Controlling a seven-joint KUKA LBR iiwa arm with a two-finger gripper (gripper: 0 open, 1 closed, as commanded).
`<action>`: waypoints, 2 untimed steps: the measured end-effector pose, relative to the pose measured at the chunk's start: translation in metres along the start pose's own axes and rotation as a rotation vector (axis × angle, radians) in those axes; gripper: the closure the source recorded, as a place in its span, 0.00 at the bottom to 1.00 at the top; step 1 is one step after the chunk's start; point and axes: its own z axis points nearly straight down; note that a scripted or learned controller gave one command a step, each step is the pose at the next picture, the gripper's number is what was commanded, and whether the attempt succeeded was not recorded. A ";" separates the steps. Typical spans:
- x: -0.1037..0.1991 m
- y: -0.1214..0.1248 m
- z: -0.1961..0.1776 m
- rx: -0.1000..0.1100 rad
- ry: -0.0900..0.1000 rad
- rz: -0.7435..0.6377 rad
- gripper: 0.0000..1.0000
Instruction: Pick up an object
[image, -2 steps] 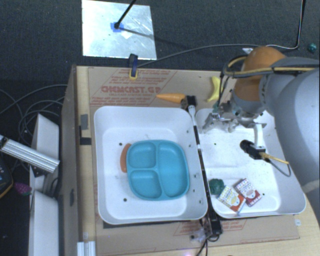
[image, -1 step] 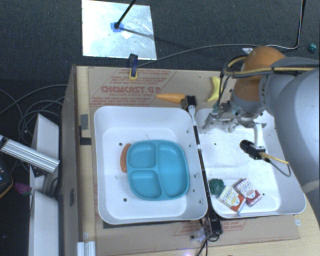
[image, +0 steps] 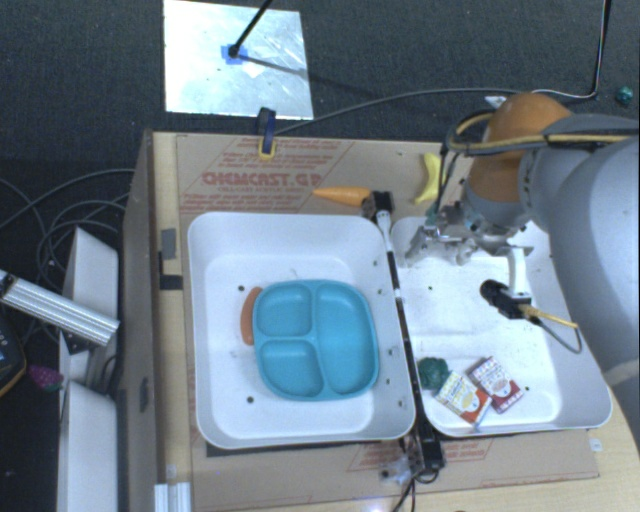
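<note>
Apparently hunting a target, the gripper (image: 437, 243) hangs over the right bin's (image: 580, 400) far-left corner, finger state impossible to tell, well apart from the packets (image: 478, 388).

The arm (image: 590, 200) runs off the right edge — its bulk hides the right bin's (image: 450, 320) far corner.
</note>
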 end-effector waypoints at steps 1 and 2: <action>0.002 0.000 0.000 0.000 0.000 -0.001 0.00; 0.002 0.001 -0.011 -0.002 0.000 -0.003 1.00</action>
